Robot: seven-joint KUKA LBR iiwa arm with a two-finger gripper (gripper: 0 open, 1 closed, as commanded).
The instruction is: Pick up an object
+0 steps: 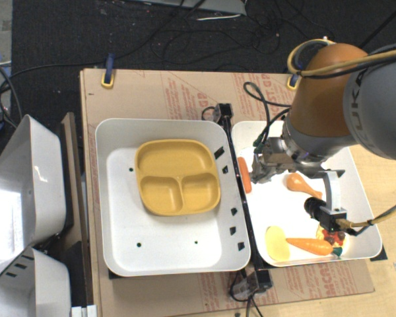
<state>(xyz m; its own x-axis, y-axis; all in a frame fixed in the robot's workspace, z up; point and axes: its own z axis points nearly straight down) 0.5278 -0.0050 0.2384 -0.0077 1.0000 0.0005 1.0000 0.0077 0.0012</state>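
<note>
I am reaching into the right bin (356,197), and my pincer (263,169) is hanging low over its left part. The thing nearest to me is a small red-orange stick (244,175), maybe a toy carrot or sausage; it is lying just to the left of my pincer, against the bin's left wall. Its long axis is running up and down in the camera view, along that wall. I am judging it to be light, stiff plastic, smooth and a bit slippery, so I would take it across the middle, with the wall leaving little room on one side.

Just to the right of my pincer an orange pear-shaped piece (302,183) is lying, its thick end toward me and its thin end pointing away to the lower right. Farther below and right, an orange carrot (310,246) is lying almost level, its point toward a yellow round piece (276,242), well apart from me.

I cannot tell if my pincer is spread or pressed together; the wrist and cables are covering it. I am seeing nothing between it.

Far to my left, in the left bin (119,243), a yellow divided plate (178,177) is resting. Both bins are standing on the bench (165,91).
</note>
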